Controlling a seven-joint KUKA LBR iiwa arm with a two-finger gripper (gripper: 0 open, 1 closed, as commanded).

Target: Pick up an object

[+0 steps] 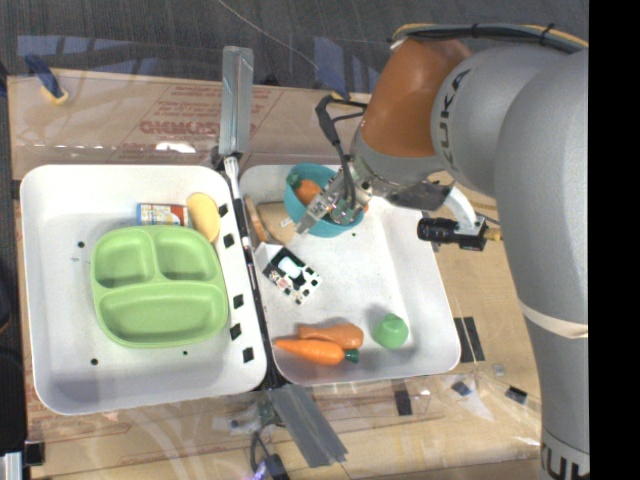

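My gripper (328,211) hangs low over the back of the right bin (436,290), right at the near rim of a teal bowl (305,204). An orange piece (308,189) lies in that bowl. Just left of the bowl lies a brown, bread-like item (262,224). A black-and-white checkered object (291,273) sits in the middle of the bin. Two orange carrots (322,343) and a green ball (391,331) lie near the front wall. The gripper's body hides part of the bowl.
The left bin (45,298) holds a green divided plate (160,286), a yellow fruit-like item (203,215) and a small printed box (162,213). A grey metal bar (236,98) stands behind the divider between the bins. The arm's large grey body (530,168) covers the right side.
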